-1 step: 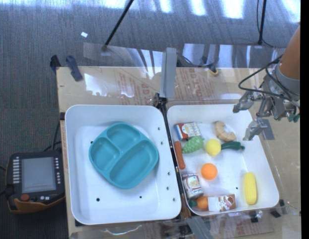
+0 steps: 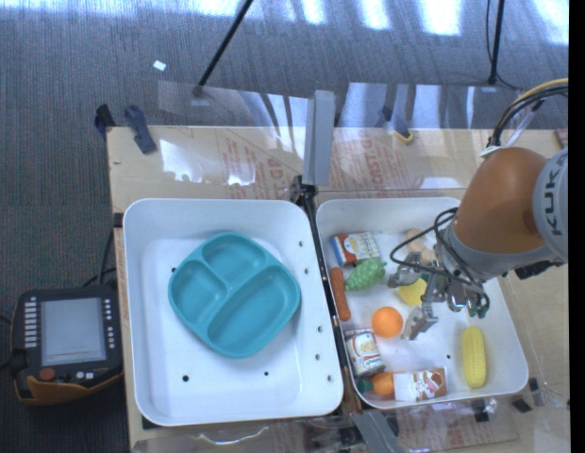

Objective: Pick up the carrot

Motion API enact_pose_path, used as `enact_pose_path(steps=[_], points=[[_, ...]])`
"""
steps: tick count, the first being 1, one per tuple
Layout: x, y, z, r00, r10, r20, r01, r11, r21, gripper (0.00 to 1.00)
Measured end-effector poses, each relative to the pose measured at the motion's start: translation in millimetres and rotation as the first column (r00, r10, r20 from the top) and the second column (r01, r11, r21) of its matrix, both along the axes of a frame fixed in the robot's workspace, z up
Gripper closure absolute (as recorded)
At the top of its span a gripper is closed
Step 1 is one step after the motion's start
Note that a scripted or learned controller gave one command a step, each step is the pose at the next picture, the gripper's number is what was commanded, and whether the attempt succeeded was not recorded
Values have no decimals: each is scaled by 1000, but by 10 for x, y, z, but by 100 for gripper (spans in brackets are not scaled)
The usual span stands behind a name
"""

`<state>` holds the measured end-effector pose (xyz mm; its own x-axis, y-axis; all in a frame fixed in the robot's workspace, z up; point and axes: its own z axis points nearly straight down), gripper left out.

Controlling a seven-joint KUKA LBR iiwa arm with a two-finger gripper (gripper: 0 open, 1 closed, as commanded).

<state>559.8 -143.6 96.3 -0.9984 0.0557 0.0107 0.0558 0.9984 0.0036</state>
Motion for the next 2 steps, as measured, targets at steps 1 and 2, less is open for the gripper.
enact_pose_path(steps=[1,2], points=[[-386,315,-99,984,-179,7,179,984,-3,0],[-239,316,-90,805,-593,13,593,805,-7,0]])
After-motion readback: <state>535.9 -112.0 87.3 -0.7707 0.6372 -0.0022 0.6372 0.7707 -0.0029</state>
